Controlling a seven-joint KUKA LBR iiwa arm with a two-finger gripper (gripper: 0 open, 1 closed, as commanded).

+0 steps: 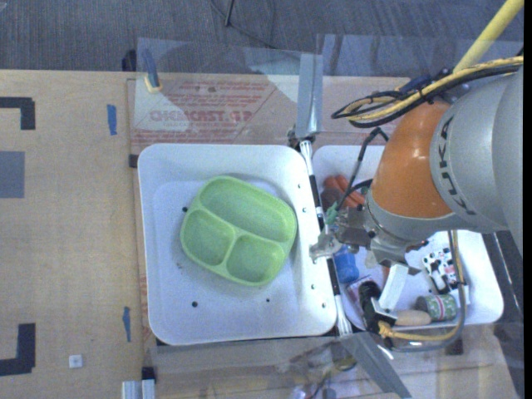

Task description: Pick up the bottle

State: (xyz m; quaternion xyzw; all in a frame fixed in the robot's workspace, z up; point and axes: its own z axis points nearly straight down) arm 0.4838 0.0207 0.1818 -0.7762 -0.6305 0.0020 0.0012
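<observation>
**Camera view: bottle sits tight under the wrist, and most of it is masked**

Camera view looks down on two bins, and everything that matters is in the right bin, at the right-centre of the frame. The arm comes in from the right and hangs low over that bin, its orange band covering the bin's middle. The gripper points down at the bin's left side, close to the wall shared with the left bin. The wrist hides it from above, so I cannot tell whether it is apart or together, and nothing can be seen held in it.

My best reading of the bottle is the small blue item just below and slightly left of the gripper in the frame, close to the shared wall. Its long axis seems to run roughly up and down the frame, but too little of it shows to be sure. If that reading holds, the coming move is a short one toward the lower frame edge and down, with the wall tight on one side.

Clutter crowds the bottle:
- a red-orange object lies above the gripper
- a white speckled piece lies to the right
- a greenish cylinder lies at lower right and could itself be a bottle

A green divided plate lies well apart in the left bin.
</observation>
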